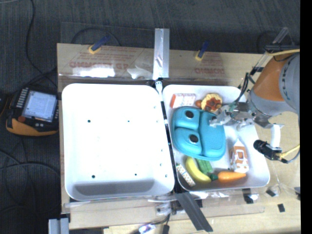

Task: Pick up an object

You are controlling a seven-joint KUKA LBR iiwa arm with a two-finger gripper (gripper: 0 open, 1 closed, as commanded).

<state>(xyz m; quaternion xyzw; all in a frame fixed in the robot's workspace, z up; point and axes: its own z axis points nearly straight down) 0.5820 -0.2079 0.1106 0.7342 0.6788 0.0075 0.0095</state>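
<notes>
The right bin [262, 177] holds a pile of toy items. A large blue moulded piece [200, 133] with two dark holes lies in its middle. A yellow banana [196, 171], a green piece [206, 166] and an orange carrot [231, 176] lie along the front. A small orange and white carton [239, 159] sits at the right. At the back lie a red and white packet [183, 100] and a round pizza-like toy [211, 102]. My gripper [222, 119] hangs low over the blue piece's upper right edge, coming in from the right.
The left bin [114, 140] is a wide white tray with a few dark specks. A handheld device [34, 108] with a screen lies off the bench at the left. Cables and clamps run along the bench's back edge.
</notes>
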